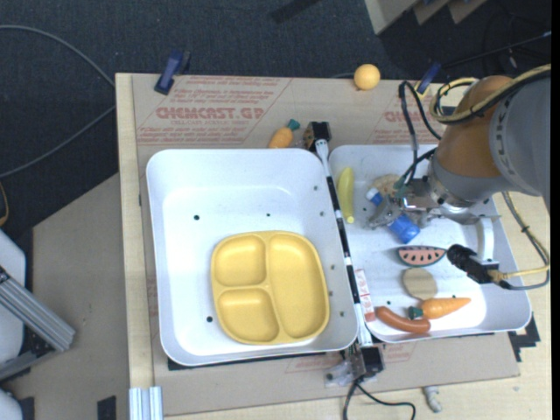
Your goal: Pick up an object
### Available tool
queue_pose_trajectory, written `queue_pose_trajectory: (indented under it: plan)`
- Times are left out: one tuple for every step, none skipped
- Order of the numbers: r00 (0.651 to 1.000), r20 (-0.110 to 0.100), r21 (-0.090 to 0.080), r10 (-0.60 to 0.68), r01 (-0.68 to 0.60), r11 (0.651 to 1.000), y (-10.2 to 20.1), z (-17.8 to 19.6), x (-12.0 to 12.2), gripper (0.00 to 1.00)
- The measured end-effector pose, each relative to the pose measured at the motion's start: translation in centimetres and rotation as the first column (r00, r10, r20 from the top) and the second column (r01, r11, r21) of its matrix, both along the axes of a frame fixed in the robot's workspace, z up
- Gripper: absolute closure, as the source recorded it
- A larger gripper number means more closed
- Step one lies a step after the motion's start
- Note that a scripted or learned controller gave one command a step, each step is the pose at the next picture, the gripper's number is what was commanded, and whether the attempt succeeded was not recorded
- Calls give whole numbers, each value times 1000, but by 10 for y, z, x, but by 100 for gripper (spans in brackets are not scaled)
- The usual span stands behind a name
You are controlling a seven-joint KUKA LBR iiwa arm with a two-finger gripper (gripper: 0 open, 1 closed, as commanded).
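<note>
My gripper [394, 210] is low over the far part of the right bin [507, 309], at the end of the grey arm with its orange band. A blue block [404, 229] lies right under its near side, touching or almost touching it. A yellow banana [346, 192] lies to its left by the bin wall, and a pale rounded piece [385, 185] sits just behind it. Nearer the front lie a watermelon slice [420, 255], a beige round piece [420, 283], an orange carrot [446, 306] and a red sausage [402, 320].
The left bin [175, 182] holds a yellow divided plate [269, 285]. Behind the bins, on the board, lie a small orange toy [282, 136] and a yellow ball [367, 77]. Blue clamps [168, 73] hold the board's far edge.
</note>
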State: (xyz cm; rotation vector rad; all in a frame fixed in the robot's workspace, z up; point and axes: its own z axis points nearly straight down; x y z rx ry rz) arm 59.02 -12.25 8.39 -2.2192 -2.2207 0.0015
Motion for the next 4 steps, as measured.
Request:
queue_pose_trajectory:
  plan:
    - [1000,0,1,0,0,1000,23,1,-13,0]
    - [1000,2,-1,-1,1,1000,23,1,-11,0]
    - [1000,4,-1,-2,2,1000,23,10,-10,100]
    - [1000,5,1,2,-2,1000,120,102,-3,100]
